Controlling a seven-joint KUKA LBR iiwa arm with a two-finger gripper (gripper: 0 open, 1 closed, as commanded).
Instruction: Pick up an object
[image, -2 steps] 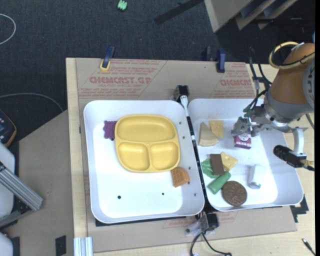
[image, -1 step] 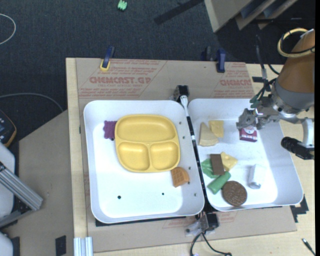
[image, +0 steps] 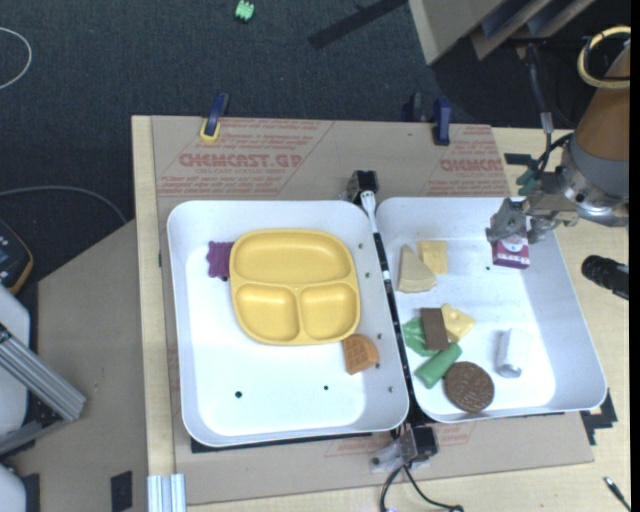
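Maroon-and-white packet hangs pinched between the jaws above the right bin.

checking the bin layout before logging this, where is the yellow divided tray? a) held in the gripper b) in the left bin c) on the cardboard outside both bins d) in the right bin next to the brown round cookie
b, the yellow divided tray lies flat in the left bin, with a purple piece at its left edge and a small brown piece by its lower right corner.
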